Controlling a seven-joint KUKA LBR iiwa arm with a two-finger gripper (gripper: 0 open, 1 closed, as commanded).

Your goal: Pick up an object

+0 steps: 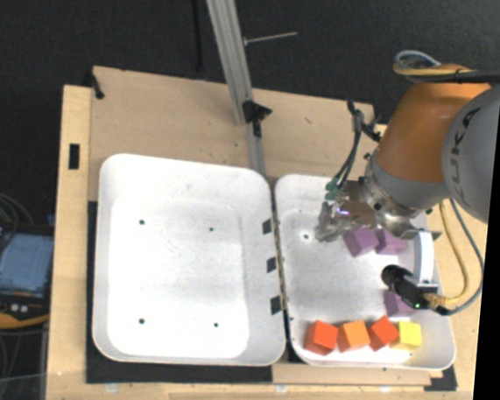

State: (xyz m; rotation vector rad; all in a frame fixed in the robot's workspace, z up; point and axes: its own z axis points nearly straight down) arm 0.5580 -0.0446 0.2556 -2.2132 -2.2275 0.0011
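Observation:
My gripper point(334, 222) hangs over the upper part of the right bin point(313, 271), below the orange wrist band. A purple block point(363, 241) lies just right of the fingers, with a second purple block point(393, 244) beside it partly under the arm. Whether either block is between the fingers is hidden by the wrist. Along the bin's front edge sit a red-orange block point(322, 336), an orange block point(354, 335), a red block point(384, 332) and a yellow block point(409, 333). Another purple piece point(394, 303) shows beneath a black cable fitting.
The left bin point(183, 259) lies beside the right one, split from it by a ridge with black clips. A slanted metal pole point(233, 57) rises behind the bins. A blue-screened device point(15, 264) sits off the bench at the left.

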